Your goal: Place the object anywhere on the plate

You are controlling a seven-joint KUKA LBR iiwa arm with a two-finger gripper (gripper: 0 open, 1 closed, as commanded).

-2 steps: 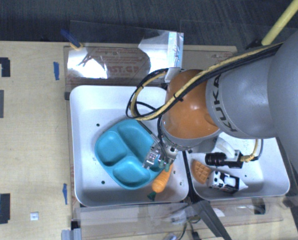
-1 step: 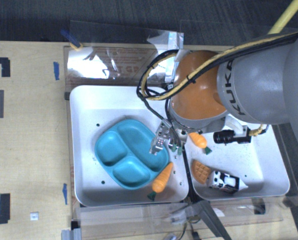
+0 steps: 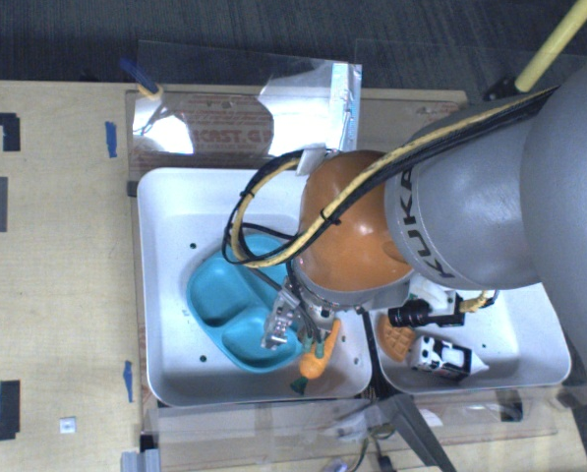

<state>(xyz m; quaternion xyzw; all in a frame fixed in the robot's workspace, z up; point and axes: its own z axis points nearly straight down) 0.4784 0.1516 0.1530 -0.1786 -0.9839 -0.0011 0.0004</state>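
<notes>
We see the grey arm (image 3: 490, 185) covering much of two white bins (image 3: 165, 264). Its gripper (image 3: 291, 324) hangs over the near rim of one blue plate (image 3: 224, 303), leaving bare bin floor beyond. One orange carrot toy (image 3: 317, 360) lies just beside the gripper, off the plate, near the bin wall. Whether the gripper is wide or narrow, we cannot tell.

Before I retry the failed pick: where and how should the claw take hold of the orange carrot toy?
Probably across the carrot at mid-body, coming straight down from above. It lies flat on the left bin floor beside the blue plate, orange body slanting toward the green tip, so the fingers should straddle the narrow width. The claw hangs just over the plate edge nearby.
</notes>
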